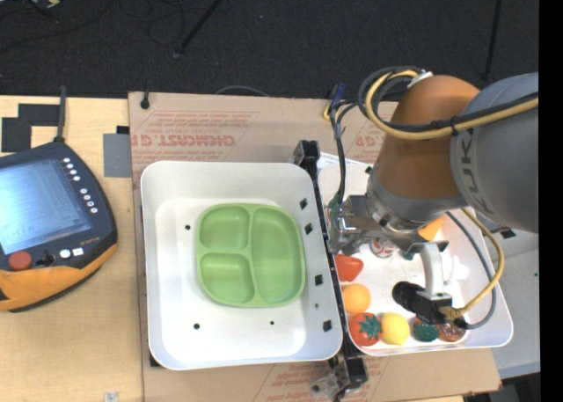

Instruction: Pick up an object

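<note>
Though the grey arm covers much of the right bin [380,284], small toy foods show along its left and near sides. A red piece [349,266] lies by the left wall, with an orange ball [356,296] just nearer. A red strawberry-like piece [367,328], a yellow piece [396,330] and a teal piece [425,332] sit in a row along the near wall. The gripper [368,231] is over the bin's left part, just beyond the red piece; whether it is open or has hold of anything cannot be told. The left bin [167,215] holds 1 green plate [251,253] with 3 compartments. A control pendant [53,215] lies on the bench further left.
</note>
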Robot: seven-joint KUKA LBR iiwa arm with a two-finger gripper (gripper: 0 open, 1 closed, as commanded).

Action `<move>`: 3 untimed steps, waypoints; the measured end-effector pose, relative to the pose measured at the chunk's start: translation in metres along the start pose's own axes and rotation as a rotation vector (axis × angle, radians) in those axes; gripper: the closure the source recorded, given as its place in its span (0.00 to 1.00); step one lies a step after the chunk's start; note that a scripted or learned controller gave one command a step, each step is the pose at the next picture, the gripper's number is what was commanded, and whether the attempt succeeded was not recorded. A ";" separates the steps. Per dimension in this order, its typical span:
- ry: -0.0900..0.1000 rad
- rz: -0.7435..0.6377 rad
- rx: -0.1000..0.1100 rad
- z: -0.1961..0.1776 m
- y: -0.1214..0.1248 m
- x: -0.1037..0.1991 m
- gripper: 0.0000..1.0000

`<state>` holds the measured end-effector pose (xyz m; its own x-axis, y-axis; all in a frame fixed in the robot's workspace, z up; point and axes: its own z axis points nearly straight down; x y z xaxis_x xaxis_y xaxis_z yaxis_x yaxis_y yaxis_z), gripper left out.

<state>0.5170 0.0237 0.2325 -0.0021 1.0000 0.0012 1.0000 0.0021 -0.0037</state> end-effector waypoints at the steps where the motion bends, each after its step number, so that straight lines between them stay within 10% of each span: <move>1: -0.001 0.003 0.003 0.016 0.000 0.008 1.00; 3: -0.001 0.002 -0.001 -0.004 0.005 0.009 1.00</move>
